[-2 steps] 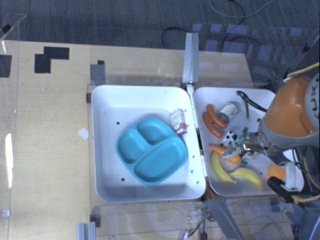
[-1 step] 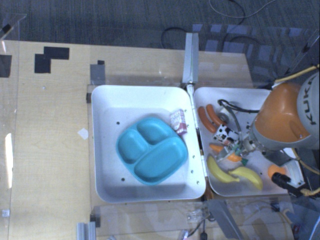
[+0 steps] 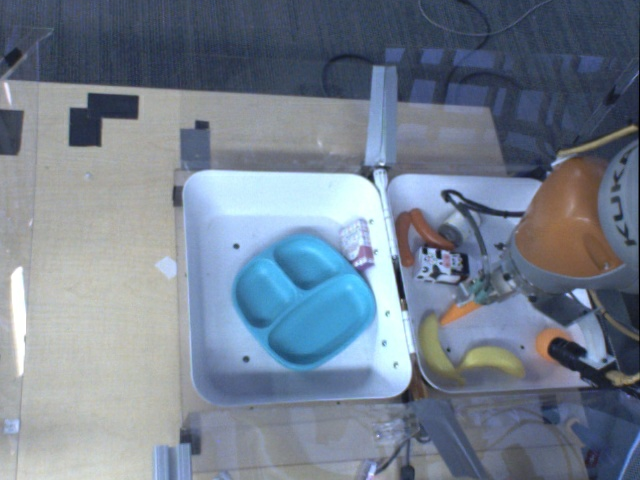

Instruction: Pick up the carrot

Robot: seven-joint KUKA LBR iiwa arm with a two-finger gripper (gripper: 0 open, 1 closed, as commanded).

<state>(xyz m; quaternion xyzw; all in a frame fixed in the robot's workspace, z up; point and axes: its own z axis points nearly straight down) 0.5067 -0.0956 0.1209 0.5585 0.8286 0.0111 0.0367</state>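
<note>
The carrot (image 3: 459, 313) is a small orange piece with a green top, lying on the floor of the right bin (image 3: 505, 190) just above the yellow bananas. My gripper (image 3: 438, 262) is a black-and-white block at the end of the grey arm with the orange band (image 3: 567, 222). It hovers over the upper left part of the right bin, above and slightly left of the carrot. A small gap separates it from the carrot, and nothing is visibly held in it.
Two bananas (image 3: 465, 356) lie along the right bin's front. A curved red-orange item (image 3: 406, 232) sits by the gripper near the bin's left wall, and an orange object (image 3: 553, 346) at the right. The left bin (image 3: 205, 268) holds a blue divided plate (image 3: 304, 299) and a small wrapped item (image 3: 357, 244).
</note>
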